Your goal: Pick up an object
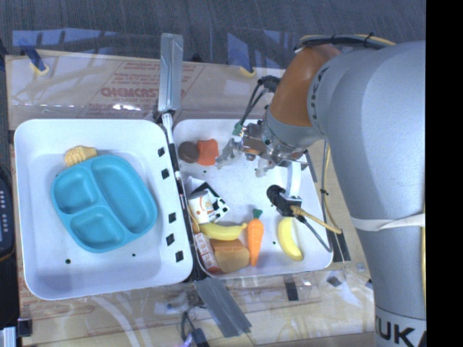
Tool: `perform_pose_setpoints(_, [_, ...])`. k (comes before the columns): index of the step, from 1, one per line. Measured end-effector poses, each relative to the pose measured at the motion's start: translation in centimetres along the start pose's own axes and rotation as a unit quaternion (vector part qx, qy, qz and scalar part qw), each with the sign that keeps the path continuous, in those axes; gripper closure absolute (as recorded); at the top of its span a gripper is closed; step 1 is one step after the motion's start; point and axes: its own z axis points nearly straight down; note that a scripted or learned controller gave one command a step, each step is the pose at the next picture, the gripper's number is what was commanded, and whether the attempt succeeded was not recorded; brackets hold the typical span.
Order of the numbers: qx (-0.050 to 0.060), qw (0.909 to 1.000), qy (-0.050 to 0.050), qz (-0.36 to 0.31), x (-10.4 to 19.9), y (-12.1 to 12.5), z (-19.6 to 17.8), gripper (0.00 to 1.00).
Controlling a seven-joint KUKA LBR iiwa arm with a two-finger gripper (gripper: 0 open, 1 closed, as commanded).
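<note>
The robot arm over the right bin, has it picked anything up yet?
Not yet, it seems. The gripper hangs over the right bin, nothing visibly in it. The bananas, carrot and orange block lie in the bin. Grasping and lifting remain.

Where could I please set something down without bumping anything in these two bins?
Bare floor rings the blue divided plate in the left white bin. The right white bin is crowded: orange carrot, two yellow bananas.
</note>
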Motion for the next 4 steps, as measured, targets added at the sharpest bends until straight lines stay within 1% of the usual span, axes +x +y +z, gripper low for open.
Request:
perform_pose_setpoints(1, [0.002, 0.998, 0.001, -0.063, -5.1, -5.4, 5.0, 0.0])
perform_pose_setpoints(2, [0.0, 0.9931, 0.001, -0.117, -5.1, -12.0, 5.1, 0.0])
perform_pose_setpoints(3, [-0.001, 0.9929, 0.001, -0.119, -5.2, -11.9, 4.1, 1.0])
perform_pose_setpoints(4, [-0.002, 0.9921, 0.003, -0.126, 6.1, -10.0, -5.1, 1.0])
